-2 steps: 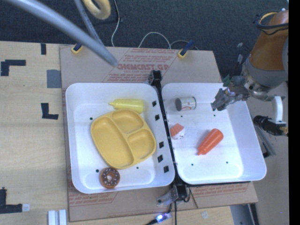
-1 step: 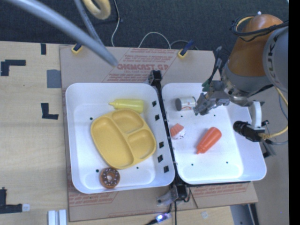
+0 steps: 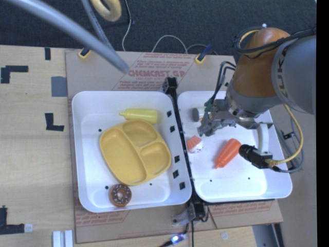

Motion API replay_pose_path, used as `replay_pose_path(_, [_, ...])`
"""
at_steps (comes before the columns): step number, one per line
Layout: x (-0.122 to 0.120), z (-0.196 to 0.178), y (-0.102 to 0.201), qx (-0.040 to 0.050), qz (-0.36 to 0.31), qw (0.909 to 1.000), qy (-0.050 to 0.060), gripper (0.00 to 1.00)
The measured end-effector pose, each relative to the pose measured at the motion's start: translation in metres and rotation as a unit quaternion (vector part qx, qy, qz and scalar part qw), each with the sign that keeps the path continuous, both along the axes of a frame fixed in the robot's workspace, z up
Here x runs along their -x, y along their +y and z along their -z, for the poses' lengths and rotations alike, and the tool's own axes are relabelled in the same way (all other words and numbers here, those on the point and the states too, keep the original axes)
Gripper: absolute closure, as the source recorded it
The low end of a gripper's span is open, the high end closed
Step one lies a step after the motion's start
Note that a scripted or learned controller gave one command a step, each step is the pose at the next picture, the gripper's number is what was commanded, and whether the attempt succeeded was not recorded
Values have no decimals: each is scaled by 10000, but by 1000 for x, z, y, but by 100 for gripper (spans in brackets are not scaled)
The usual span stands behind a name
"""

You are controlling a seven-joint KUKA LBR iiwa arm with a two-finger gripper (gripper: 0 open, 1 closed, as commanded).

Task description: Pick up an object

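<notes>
— Where is the claw (image 3: 207, 126) hovering?
— Just above the pink-and-white toy (image 3: 194, 144), which is lying in the right bin (image 3: 241, 189); the carrot (image 3: 227, 153) is lying to the claw's right.
— Gripping anything?
— I cannot tell.

Right bin (image 3: 247, 189) rear wall behind the arm (image 3: 257, 71); hand (image 3: 208, 125) fingers indistinct.

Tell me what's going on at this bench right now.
A grey robot arm reaches in from the right, its end effector hanging low over the right bin. Close beside it lie a small orange-and-white piece and a toy carrot; nothing looks picked up yet. The left bin holds a yellow divided plate, a yellow bottle and a chocolate donut.
</notes>
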State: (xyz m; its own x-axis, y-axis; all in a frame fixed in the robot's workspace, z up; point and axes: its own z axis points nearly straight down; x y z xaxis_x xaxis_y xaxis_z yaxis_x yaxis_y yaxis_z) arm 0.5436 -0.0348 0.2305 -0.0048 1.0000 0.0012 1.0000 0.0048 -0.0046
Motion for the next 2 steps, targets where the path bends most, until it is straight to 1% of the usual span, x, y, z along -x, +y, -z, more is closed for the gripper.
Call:
replay_pose_path(1, [16, 12, 54, 3, -2, 10000, -1, 100])
replay_pose_path(2, [26, 5, 100, 0, -8, 10000, -13, 100])
